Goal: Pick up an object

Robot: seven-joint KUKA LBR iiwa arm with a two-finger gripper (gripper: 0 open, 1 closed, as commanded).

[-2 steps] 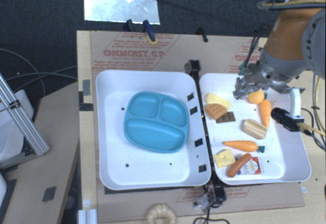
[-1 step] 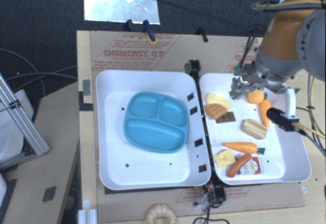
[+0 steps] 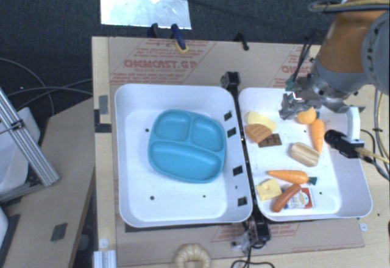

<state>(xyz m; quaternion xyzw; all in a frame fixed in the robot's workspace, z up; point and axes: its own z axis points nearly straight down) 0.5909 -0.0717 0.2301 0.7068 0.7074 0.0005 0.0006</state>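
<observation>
I see my gripper (image 3: 292, 104) low over the right bin (image 3: 359, 200) beside a small rounded orange piece (image 3: 306, 116) and a smooth tapered carrot (image 3: 317, 134), but I cannot tell its state.

Two shallow white bins sit side by side on the counter (image 3: 152, 53). The left bin (image 3: 131, 157) holds a blue sectioned tray (image 3: 186, 145) lying flat near its middle. The right bin (image 3: 353, 190) holds play food: a yellow wedge (image 3: 261, 120) touching a brown waffle piece (image 3: 258, 133), a dark chocolate piece (image 3: 270, 140) just beside it, a tan bread roll (image 3: 304, 153), an upright carrot (image 3: 317, 133), a second carrot (image 3: 287, 175) lying crosswise, a yellow cheese cube (image 3: 268, 189), a sausage (image 3: 285, 197) and a small printed packet (image 3: 301, 200). The grey arm (image 3: 350, 41) reaches in from the right, its pincer (image 3: 291, 104) low over the bin's far edge, just beside a small orange fruit (image 3: 306, 117).
</observation>
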